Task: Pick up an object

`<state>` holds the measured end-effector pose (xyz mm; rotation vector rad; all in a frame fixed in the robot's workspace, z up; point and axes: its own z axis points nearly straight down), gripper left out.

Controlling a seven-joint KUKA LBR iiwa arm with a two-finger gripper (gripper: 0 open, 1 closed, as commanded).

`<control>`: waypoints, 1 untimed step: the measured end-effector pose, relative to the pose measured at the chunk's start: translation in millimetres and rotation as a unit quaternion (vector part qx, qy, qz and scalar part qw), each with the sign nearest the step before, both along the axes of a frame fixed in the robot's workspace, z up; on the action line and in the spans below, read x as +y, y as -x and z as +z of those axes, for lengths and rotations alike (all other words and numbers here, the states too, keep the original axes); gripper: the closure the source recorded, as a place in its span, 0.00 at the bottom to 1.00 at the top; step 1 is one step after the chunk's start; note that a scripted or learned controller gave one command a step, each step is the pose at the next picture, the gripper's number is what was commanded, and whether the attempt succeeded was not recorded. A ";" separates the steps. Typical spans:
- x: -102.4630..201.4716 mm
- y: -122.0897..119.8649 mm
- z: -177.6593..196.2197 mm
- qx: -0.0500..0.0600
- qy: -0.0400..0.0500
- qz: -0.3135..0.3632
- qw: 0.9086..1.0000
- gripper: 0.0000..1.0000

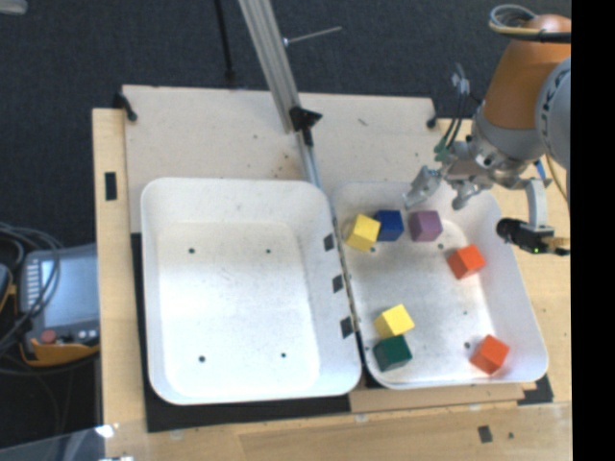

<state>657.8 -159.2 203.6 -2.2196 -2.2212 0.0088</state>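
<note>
My gripper (443,190) hangs open over the back edge of the right bin (514,286), with nothing between its fingers. Just below it a purple cube (425,225) rests near the bin's back wall. A blue cube (389,224) and a yellow cube (364,231) sit to the purple one's left, close together. An orange cube (466,261) lies to the right of centre. Near the front stand a second yellow cube (394,320) and a dark green cube (392,352), touching. Another orange cube (490,353) is in the front right corner.
The left bin (240,286) stands beside the right one, sharing a middle rim with black clips. A slanted metal post (274,56) rises from the bench behind the bins. A control pendant (58,296) lies off the bench at the left.
</note>
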 end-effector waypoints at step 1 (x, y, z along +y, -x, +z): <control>-8.2 9.2 -51.0 -0.001 0.000 -0.001 1.000 0.00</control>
